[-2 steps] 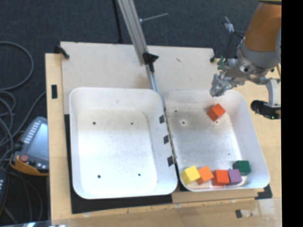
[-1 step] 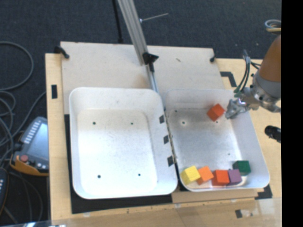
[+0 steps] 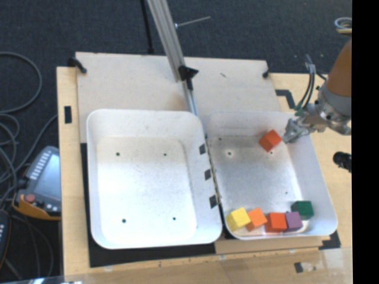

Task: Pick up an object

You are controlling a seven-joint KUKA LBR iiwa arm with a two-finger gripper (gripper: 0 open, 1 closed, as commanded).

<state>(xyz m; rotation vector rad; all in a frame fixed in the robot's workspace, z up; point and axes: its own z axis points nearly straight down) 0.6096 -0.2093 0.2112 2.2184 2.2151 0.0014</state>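
An orange-red cube (image 3: 270, 140) lies in the upper part of the right bin (image 3: 314, 176), near its right wall. My gripper (image 3: 292, 131) hangs just right of that cube, close to it or touching it; I cannot tell which. Along the bin's front edge sit a yellow cube (image 3: 240, 218), an orange cube (image 3: 257, 218), a red-orange cube (image 3: 277, 222) and a purple cube (image 3: 294, 220) in a row. A green cube (image 3: 303, 208) sits just behind the purple one.
The left bin (image 3: 95, 158) stands beside the right one, with a ridge between them. A slanted aluminium rail (image 3: 169, 34) runs down from the top to the bins' back edge. Cables and a pendant (image 3: 41, 179) lie left of the bench.
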